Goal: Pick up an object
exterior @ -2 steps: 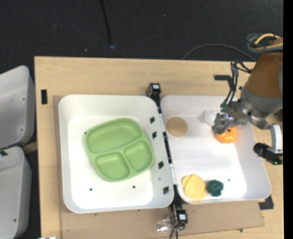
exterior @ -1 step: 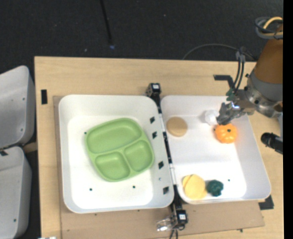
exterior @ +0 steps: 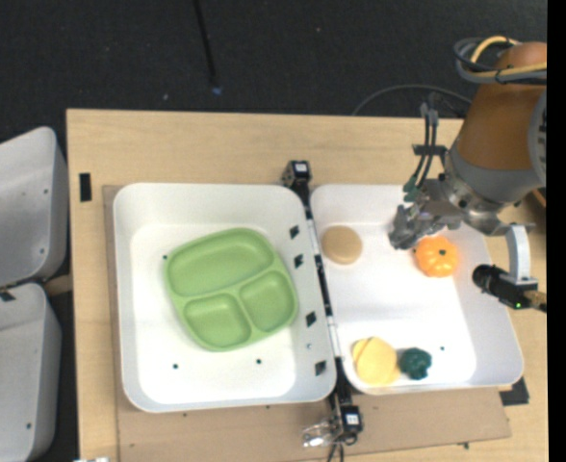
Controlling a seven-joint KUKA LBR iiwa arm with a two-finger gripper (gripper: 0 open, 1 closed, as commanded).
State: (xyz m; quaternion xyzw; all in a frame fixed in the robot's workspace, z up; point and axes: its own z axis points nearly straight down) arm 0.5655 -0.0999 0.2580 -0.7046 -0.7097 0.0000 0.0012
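Nearest to us, at the front edge of the right bin, we see a pale yellow, rounded object with a small dark green, lumpy object just beside it on its right. Both lie close to the bin's front wall.

Further back in the same bin we find a flat, tan, round object near the divider between the bins. To its right sits a small orange object, shaped like a little pumpkin with ribbed sides and a short stub on top. The end effector hangs low over the bin between the tan disc and the orange piece, just beside the upper left of the orange one. It reads as a dark grey cluster, and we cannot tell from this angle how it is set; we see nothing held in it. The arm behind it is orange-brown and grey, coming in from the right.

In the left bin lies a light green tray with three compartments, turned at an angle. Both bins sit on a light wooden surface.
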